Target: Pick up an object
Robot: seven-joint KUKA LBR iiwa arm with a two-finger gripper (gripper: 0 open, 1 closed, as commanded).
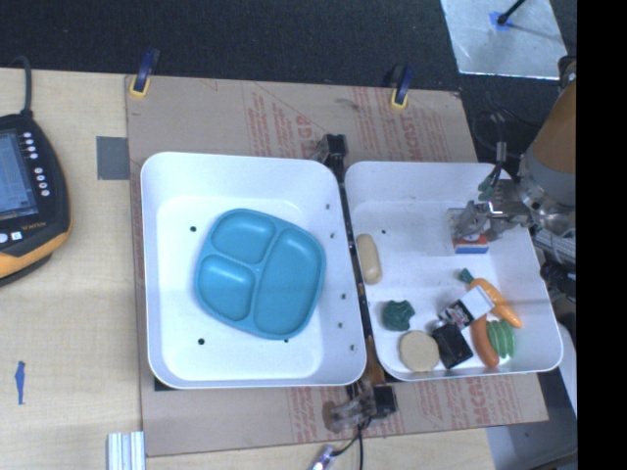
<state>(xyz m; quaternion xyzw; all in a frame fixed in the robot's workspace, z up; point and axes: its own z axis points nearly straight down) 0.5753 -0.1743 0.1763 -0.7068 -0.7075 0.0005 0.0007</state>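
You see two white bins side by side: the left bin [162,262] holds a blue divided plate [260,273]; the tool [474,225] hovers over the right bin [411,189] (toy foods clustered near its front).

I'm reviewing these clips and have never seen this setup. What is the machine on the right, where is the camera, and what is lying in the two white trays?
One camera looks down at a slant on a bench with two white bins. The machine is a robot arm reaching in from the right; its gripper hangs over the right bin, above a small blue and red block. Whether it holds anything is unclear. The left bin holds a blue divided plate. The right bin also holds a tan oblong piece, a dark green lump, a tan disc, a black item and toy carrots.
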